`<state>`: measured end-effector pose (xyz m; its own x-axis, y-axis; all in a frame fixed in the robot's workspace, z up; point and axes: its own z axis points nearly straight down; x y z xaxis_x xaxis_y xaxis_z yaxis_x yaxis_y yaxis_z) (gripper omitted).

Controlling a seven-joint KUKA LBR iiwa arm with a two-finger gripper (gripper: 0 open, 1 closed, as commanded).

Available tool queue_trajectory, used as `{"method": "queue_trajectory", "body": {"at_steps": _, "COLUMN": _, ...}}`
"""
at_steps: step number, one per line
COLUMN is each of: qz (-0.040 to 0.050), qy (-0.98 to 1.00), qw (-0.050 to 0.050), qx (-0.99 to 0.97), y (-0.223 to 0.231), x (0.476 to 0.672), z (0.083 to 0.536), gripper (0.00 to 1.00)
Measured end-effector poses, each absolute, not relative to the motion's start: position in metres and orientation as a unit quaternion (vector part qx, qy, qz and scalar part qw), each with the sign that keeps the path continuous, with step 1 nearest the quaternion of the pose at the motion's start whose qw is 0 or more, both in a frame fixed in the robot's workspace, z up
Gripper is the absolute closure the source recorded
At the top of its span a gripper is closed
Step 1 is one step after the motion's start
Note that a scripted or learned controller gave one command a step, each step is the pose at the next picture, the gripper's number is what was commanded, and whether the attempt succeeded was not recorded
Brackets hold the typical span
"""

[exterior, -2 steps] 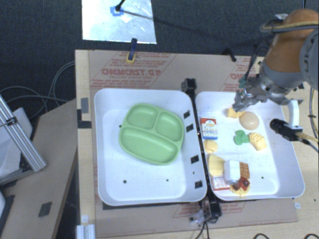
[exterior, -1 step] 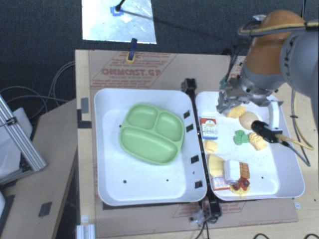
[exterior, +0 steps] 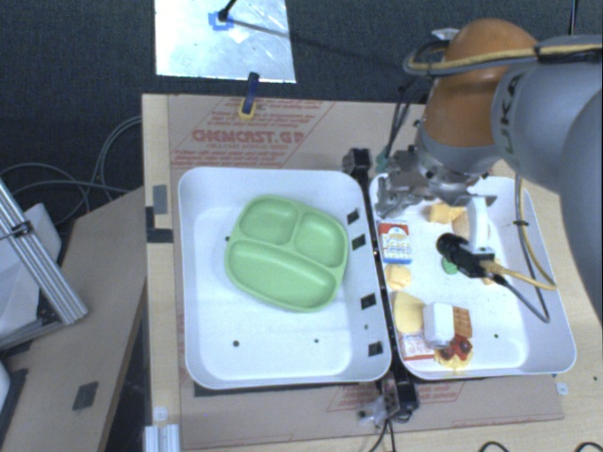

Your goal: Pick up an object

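My gripper (exterior: pixel 398 196) hangs low over the far left corner of the right bin (exterior: pixel 546 347), below the orange-banded wrist. Just in front of it lies a small red, white and blue carton (exterior: pixel 394 243). Yellow food pieces (exterior: pixel 439 213) lie to the gripper's right, and more yellow pieces (exterior: pixel 405 309) sit nearer the front. A white block beside a waffle-like piece (exterior: pixel 443 324) and a small red item (exterior: pixel 458 347) rest near the bin's front. Nothing shows between the gripper's tips.
The left bin (exterior: pixel 207 347) holds a green divided plate (exterior: pixel 286 251). A small green object (exterior: pixel 450 267) lies mid right bin, partly hidden. The divider between the bins (exterior: pixel 375 281) runs close to the gripper. A shiny sheet (exterior: pixel 224 26) lies beyond the bench.
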<state>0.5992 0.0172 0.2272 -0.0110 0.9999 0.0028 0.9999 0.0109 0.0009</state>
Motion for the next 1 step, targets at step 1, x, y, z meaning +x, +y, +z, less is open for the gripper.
{"method": "queue_trajectory", "body": {"at_steps": 1, "qz": -0.0010, "qy": -0.711, "qw": 0.001, "qx": -0.704, "y": 0.0646, "x": 0.5869, "z": 0.2344, "gripper": 1.00}}
